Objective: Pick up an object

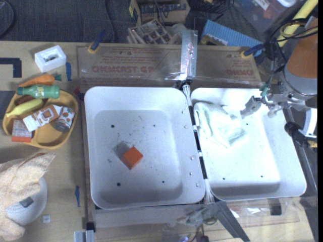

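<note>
Pincer [251, 105] hangs over the upper part of the right bin [282, 185]; I cannot tell its state from here. Working left to right: I see a yellow bowl [45, 141] of toy food on the worktop [65, 185], then the left bin [101, 185] with an orange block [133, 158] near its middle, then a pale crumpled cloth [222, 127] in the right bin, just beside the pincer.

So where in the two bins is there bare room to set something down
The left bin has bare floor all around the orange block near its middle. In the right bin, the near half is bare; the far left corner is crowded by the white cloth, with the gripper above it.
</note>
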Controlling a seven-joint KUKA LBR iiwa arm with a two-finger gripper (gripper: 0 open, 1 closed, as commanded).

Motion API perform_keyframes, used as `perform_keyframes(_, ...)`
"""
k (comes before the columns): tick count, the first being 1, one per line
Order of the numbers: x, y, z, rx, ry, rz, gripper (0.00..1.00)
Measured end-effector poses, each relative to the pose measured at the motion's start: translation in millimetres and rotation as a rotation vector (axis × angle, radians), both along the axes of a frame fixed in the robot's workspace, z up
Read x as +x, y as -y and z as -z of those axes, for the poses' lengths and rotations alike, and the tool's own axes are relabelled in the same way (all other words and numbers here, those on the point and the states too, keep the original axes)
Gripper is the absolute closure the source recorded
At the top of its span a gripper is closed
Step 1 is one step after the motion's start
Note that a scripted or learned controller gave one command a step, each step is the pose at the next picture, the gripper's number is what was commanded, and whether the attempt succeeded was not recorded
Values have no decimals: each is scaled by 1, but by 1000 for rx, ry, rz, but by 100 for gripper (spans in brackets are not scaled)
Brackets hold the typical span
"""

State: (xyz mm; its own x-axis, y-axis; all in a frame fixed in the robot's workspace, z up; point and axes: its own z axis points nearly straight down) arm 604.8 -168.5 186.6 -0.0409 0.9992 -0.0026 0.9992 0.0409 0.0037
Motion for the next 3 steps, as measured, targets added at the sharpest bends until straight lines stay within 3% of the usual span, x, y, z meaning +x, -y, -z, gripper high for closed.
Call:
perform_keyframes(1,-32,-6,-22,4,-6,150,0)
perform_keyframes(2,-38,6,-45,1,0,204,0)
perform_keyframes(3,-18,-70,93,2,0,189,0)
